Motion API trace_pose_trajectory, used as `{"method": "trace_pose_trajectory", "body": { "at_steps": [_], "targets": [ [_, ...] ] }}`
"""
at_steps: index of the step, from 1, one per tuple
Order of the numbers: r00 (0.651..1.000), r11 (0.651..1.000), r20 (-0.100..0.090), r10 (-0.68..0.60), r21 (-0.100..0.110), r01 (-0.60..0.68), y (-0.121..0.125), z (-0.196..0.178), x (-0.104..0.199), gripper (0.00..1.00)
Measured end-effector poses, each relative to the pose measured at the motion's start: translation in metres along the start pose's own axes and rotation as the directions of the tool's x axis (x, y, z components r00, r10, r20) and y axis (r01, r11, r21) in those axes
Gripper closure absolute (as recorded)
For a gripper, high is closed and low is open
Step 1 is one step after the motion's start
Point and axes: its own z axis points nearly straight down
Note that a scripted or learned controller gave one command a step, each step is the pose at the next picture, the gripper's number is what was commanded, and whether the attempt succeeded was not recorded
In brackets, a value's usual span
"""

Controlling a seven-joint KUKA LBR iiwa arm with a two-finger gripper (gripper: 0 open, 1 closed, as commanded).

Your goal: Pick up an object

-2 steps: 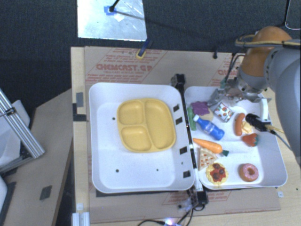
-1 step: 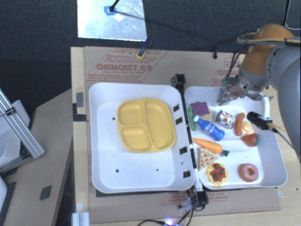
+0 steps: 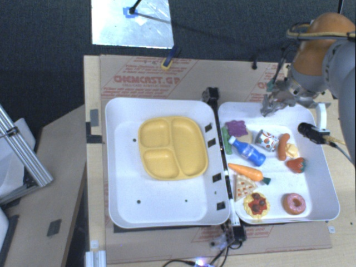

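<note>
The claw (image 3: 272, 105) hangs over the far edge of the right bin (image 3: 328, 196), near that bin's far middle, at the end of the grey arm (image 3: 334, 71) that comes in from the counter's right side; whether its tips are spread or pressed together cannot be told from this slanted view, and nothing is seen between them. No single object is named by the task, so the candidates are all the toy foods lying in the right bin: a purple grape bunch (image 3: 237, 128) at the far left corner, a small can (image 3: 267, 141) just beside it toward the middle, a blue bottle (image 3: 248, 152), a sausage (image 3: 283, 146), a strawberry (image 3: 296, 164), a carrot (image 3: 247, 172), a waffle slice (image 3: 242, 187), a small pizza (image 3: 256, 204) and a donut (image 3: 293, 203) along the near edge. The left bin (image 3: 119, 166) carries a yellow divided plate (image 3: 171, 148). The relation that matters: the nearest pieces, the can and the grapes, lie toward the bin's near edge from the claw and slightly to its left side. The bottle and carrot run with their long axes roughly across the bin, left to right and tilted, so a grip on either would likely need the claw turned across that axis.
</note>
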Motion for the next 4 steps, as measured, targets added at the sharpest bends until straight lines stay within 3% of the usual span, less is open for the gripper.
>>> {"method": "trace_pose_trajectory", "body": {
  "at_steps": [2,4],
  "targets": [
    [1.000,1.000,0.000,0.000,0.001,0.000,0.001,-0.081,0.001,1.00],
    [1.000,1.000,-0.002,-0.003,0.007,0.003,-0.021,-0.080,0.109,1.00]
  ]
}}
